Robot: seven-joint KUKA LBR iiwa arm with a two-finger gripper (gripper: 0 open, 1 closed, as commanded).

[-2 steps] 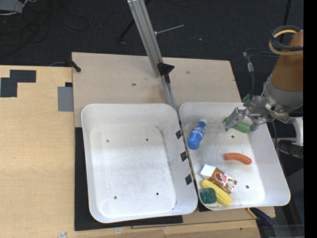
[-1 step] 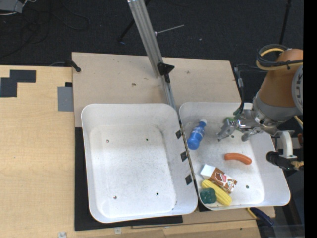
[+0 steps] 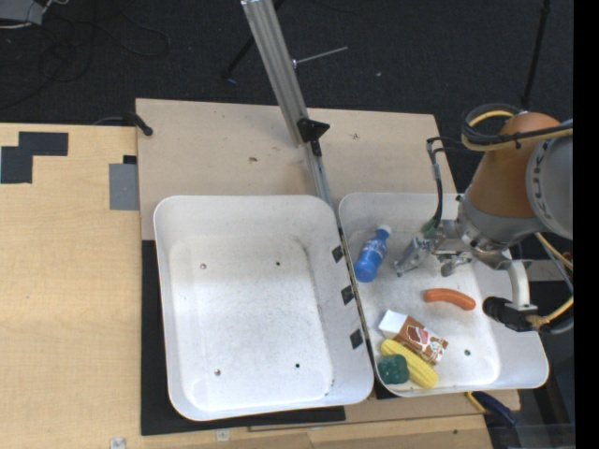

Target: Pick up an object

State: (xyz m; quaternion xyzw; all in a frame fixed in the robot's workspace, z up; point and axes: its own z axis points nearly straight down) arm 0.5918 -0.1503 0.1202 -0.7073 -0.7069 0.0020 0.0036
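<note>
Corn [image 3: 418,370], packet [image 3: 423,341], sausage [image 3: 449,297] and bottle [image 3: 371,253] lie in right bin [image 3: 524,368].

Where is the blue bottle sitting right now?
The blue bottle lies in the right bin, close to the divider between the bins, just left of the gripper and up-left of the orange sausage.

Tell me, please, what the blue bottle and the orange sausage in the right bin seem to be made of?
The small blue bottle with a white cap looks like translucent plastic, its body glossy. The orange sausage-shaped toy looks like smooth moulded plastic or rubber, with a faint sheen; which one is unclear.
</note>
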